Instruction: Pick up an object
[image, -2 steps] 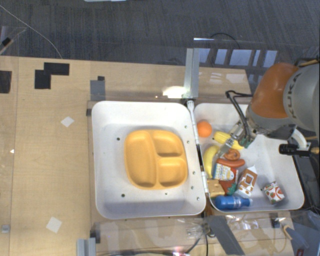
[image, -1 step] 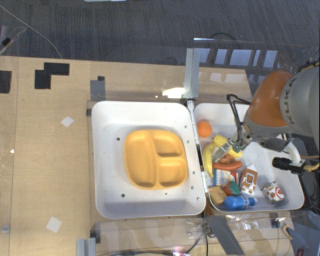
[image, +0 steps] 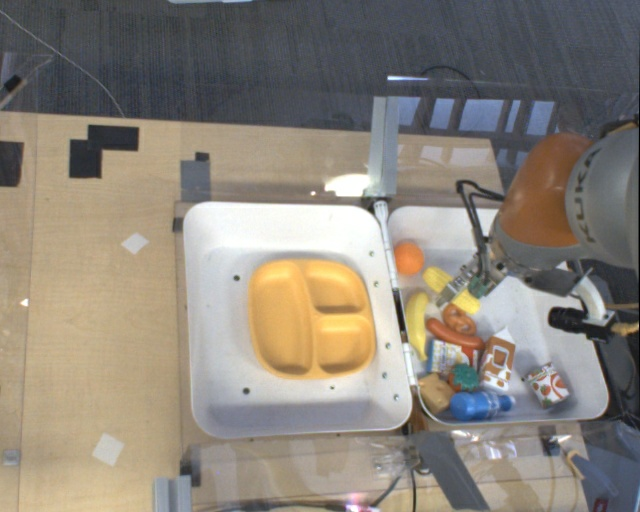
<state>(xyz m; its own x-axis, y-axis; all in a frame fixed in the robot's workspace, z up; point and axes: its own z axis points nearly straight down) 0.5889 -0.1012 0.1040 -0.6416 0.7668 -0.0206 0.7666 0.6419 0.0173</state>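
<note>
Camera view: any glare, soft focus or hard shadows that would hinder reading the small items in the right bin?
Camera view: a bright glare patch sits on the bench at the far edge of the left shallow white bin; the sectioned yellow plastic tray reads evenly lit with soft shadows; the grey arm with orange band looks blurred, and the small items under it are too soft to tell apart fully.

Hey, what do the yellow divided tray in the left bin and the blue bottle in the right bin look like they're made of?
The yellow tray looks like molded plastic with a smooth, slightly matte finish: uniform color, rounded compartment edges, soft highlights. The blue bottle also looks like plastic, glossier, with a bright glint along its side; it may be a toy. The left bin itself seems to be white plastic, though painted metal can't be ruled out.
</note>
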